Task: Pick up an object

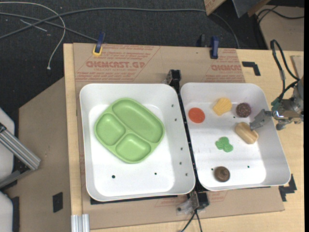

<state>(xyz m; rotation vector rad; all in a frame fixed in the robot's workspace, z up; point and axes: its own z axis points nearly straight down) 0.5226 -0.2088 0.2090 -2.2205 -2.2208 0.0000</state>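
**Robot arm at the edge of the right bin of toy food**

Seen from above, a cardboard-covered table (145,57) carried two shallow white bins. The left bin (96,100) held a light green plastic divided plate (129,129). The right bin (270,153) held an orange disc (196,115), a yellow block (222,106), a dark maroon round piece (243,109), a tan bread-like piece (246,133), a green leafy piece (223,144) and a brown round piece (221,173). The grey end effector (259,120) hovered just beside the tan piece; whether it was released or clenched could not be told.
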